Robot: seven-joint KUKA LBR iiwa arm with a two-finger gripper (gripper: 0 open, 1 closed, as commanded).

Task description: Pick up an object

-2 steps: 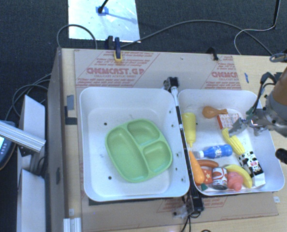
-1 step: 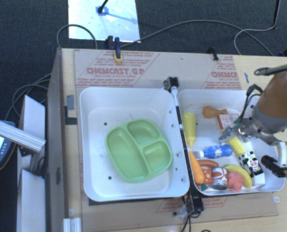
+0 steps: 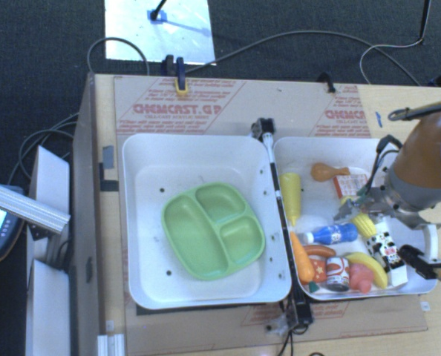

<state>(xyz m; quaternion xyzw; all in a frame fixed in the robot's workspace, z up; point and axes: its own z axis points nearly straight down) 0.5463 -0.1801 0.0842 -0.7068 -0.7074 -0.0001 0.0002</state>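
My gripper (image 3: 352, 209) is low inside the right bin (image 3: 318, 148), reaching in from the right. It hangs just above a yellow corn cob (image 3: 364, 224) and the cap end of a blue bottle (image 3: 332, 234), beside a red and white box (image 3: 350, 183). Around it lie a yellow bottle (image 3: 289, 196), an orange drumstick (image 3: 324, 171), a carrot (image 3: 302, 258), a can (image 3: 338, 272), a banana (image 3: 370, 266) and a black and white carton (image 3: 384, 248). Nothing is visibly held by the gripper.
The left bin (image 3: 142, 199) holds a green divided plate (image 3: 213, 230). A metal divider (image 3: 272, 169) runs between the two bins. The grey and orange arm (image 3: 428, 165) covers the right bin's right side. Cables lie beyond the bench's far edge.
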